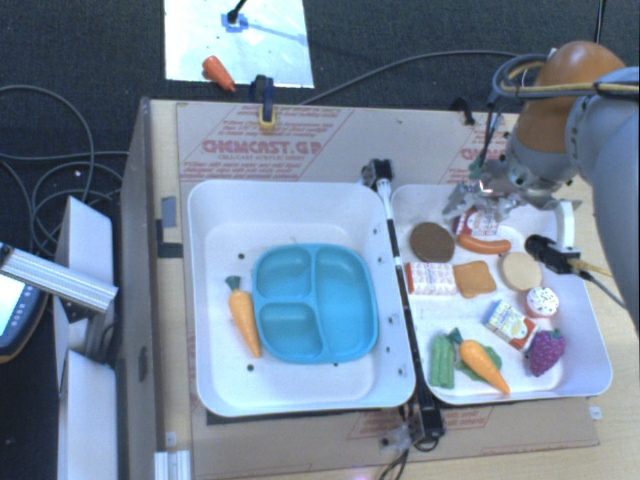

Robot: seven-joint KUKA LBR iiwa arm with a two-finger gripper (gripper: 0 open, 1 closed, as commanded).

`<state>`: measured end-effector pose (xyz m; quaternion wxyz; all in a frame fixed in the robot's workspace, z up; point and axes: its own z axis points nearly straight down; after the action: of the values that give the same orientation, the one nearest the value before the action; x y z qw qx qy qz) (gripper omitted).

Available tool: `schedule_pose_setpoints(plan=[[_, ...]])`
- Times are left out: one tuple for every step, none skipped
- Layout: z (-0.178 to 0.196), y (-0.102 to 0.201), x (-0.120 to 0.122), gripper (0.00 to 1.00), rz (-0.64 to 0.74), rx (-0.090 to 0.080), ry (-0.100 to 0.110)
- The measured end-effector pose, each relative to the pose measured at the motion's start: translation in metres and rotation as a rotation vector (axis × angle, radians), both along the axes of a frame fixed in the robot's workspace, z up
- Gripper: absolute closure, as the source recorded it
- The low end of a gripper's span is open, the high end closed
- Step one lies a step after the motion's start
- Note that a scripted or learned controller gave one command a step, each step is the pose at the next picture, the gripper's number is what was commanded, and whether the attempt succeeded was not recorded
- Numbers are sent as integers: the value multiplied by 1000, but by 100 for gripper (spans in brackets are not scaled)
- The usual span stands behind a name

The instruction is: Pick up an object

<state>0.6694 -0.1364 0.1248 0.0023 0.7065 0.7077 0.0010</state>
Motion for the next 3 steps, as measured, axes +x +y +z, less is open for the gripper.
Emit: schedule_pose_setpoints(plan=[[-36, -3, -2, 0, -3, 2, 15], [-26, -5, -2, 100, -2, -2, 17], [-25, -5, -2, 0, -1, -2, 15]])
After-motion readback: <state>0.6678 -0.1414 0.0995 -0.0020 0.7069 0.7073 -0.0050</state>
